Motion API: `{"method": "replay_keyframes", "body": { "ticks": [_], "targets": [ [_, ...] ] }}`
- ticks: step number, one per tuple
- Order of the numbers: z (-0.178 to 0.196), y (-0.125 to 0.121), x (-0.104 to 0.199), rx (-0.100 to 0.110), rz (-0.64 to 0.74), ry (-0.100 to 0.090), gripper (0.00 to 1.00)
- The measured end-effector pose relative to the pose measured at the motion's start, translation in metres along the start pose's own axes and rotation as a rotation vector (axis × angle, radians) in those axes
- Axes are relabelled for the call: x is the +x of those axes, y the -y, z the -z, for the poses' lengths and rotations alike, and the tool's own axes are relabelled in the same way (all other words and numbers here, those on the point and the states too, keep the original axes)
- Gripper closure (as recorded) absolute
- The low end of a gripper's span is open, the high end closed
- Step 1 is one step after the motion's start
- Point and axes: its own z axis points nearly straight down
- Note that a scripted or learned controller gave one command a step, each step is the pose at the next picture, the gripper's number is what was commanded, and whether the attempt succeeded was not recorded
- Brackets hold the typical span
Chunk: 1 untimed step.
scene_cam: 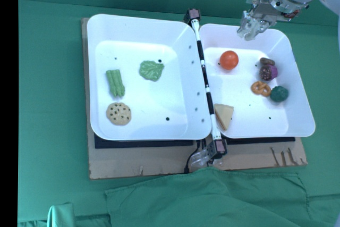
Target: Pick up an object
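Tomato sits in your right bin, toward its twelve o'clock side. Your hand hovers above the bin's far rim, at one o'clock from it, holding nothing; finger spread unclear.

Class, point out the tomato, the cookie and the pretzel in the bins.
tomato (229, 59): camera view, middle of its red top, right bin.
cookie (118, 113): camera view, centre of its speckled face, left bin.
pretzel (260, 88): camera view, on its brown loop, right bin.
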Motion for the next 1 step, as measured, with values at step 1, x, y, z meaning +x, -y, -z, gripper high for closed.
{"method": "replay_keyframes", "body": {
  "ticks": [1],
  "targets": [
    [0.0017,-0.0089,0.0006,0.001,0.0,0.001,1.0]
  ]
}}
